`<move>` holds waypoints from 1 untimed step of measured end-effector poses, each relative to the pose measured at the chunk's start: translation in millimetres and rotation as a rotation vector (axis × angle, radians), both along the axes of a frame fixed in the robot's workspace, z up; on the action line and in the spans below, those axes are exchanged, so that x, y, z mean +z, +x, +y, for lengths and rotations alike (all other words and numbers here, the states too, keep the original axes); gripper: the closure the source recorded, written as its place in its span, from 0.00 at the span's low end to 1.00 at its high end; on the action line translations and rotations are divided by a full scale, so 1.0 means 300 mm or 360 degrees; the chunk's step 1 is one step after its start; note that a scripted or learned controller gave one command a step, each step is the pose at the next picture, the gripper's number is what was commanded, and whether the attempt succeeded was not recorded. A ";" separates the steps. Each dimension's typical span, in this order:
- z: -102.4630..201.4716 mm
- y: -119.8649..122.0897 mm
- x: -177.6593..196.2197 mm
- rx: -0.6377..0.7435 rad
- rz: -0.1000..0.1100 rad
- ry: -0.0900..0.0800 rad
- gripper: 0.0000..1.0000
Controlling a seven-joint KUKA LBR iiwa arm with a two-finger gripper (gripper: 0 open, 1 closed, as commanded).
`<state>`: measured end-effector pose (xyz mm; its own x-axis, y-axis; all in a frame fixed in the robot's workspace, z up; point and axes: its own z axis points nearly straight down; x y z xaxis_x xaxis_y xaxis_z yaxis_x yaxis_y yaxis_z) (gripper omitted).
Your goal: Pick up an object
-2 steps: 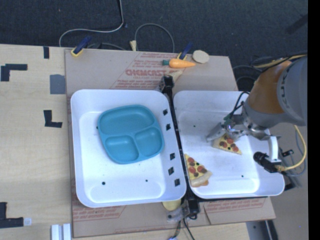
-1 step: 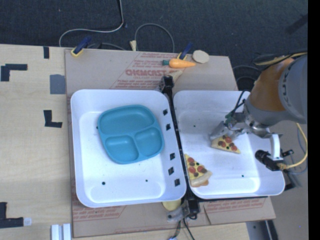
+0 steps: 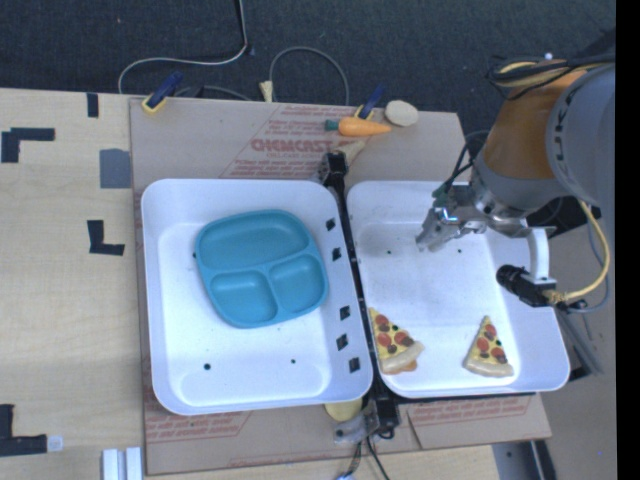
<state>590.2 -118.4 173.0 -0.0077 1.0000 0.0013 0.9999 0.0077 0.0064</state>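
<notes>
Grey metal, the claw hangs low over the upper part of the right bin, on bare white floor; whether its tips are parted or closed I cannot tell at this slant, and nothing shows between them. It looks placed for a descent or a retreat rather than a hold, since both candidates lie well apart from it, toward the bin's near edge. Those are two toy pizza slices: one hard against the divider wall, the other nearer the right rim, tip pointing up. The second, clear of any wall, seems the easier take. The left bin holds one blue divided plate, lying flat. On the cardboard behind the bins, on the desk, rest one toy carrot and one pale round piece.
</notes>
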 end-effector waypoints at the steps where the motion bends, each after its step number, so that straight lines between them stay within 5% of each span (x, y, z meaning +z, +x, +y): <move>1: -0.013 -0.008 -0.017 -0.0010 0.0011 -0.0002 0.00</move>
<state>587.8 -122.4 167.9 -0.0017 1.0000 0.0003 1.0000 0.0017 -0.0005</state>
